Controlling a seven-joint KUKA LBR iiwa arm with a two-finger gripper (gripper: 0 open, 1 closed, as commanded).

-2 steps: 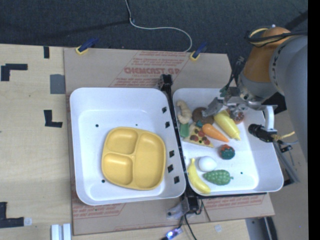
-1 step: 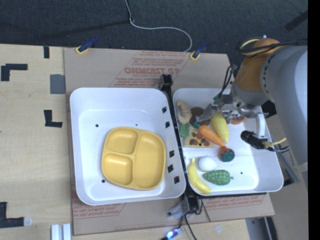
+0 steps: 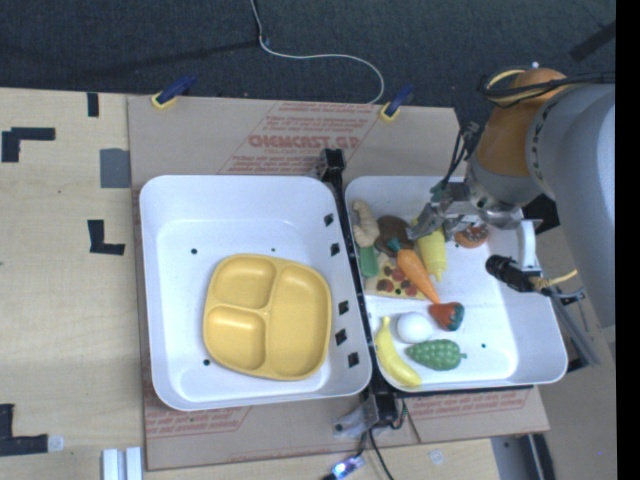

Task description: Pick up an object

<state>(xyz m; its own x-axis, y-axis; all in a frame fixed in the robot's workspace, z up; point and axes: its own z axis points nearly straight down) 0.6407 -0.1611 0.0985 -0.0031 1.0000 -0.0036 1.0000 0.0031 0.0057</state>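
Two shallow white plastic bins are seated side by side on a brown cardboard sheet point(image 3: 290, 138) at the centre of the frame. The left white bin point(image 3: 170, 218) holds a yellow three-compartment plastic plate point(image 3: 268, 315), lying flat in its lower middle. The right white bin point(image 3: 535, 353) holds a cluster of toy foods along its left half: a beige knobbly piece point(image 3: 366, 225) at the upper left, a dark brown piece point(image 3: 390, 230) just beside it, a green strip point(image 3: 369, 262) against the dividing wall, an orange plastic carrot point(image 3: 416, 272) lying at a slant, a pale yellow corn-like piece point(image 3: 433, 253) touching the carrot's upper right side, a flat slice with dark spots point(image 3: 392, 286), a red and dark green strawberry-like piece point(image 3: 447, 315), a white egg point(image 3: 411, 327), a yellow banana point(image 3: 394, 353) and a green bumpy cluster of grapes point(image 3: 435, 354) at the lower edge. The grey arm with orange band point(image 3: 510, 133) is entered from the upper right of the frame. Its two-finger gripper point(image 3: 440, 223) is placed low over the upper part of the food cluster, just above the corn-like piece; whether the claw is wide, narrow or closed on anything cannot be told.
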